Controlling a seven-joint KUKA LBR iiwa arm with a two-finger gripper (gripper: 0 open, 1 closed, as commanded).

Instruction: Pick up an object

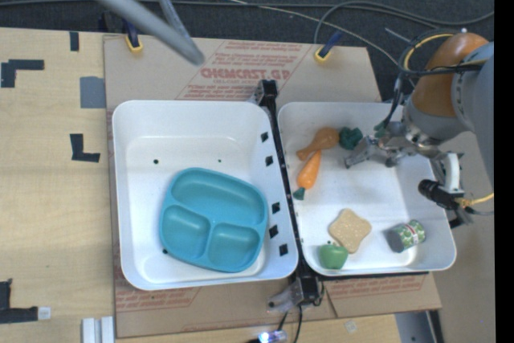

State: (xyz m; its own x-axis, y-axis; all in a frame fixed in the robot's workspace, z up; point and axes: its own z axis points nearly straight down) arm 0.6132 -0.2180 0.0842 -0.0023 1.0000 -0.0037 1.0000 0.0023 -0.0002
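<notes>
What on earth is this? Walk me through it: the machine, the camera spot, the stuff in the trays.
One camera looks down at a slant on a bench. The grey robot arm reaches in from the right; its claw hangs over the right bin, near a dark green toy. That bin also has a carrot, a tan chicken leg, a bread slice, a green pepper and a small can. The left bin holds a blue divided plate. I see nothing between the claw's tips.
</notes>
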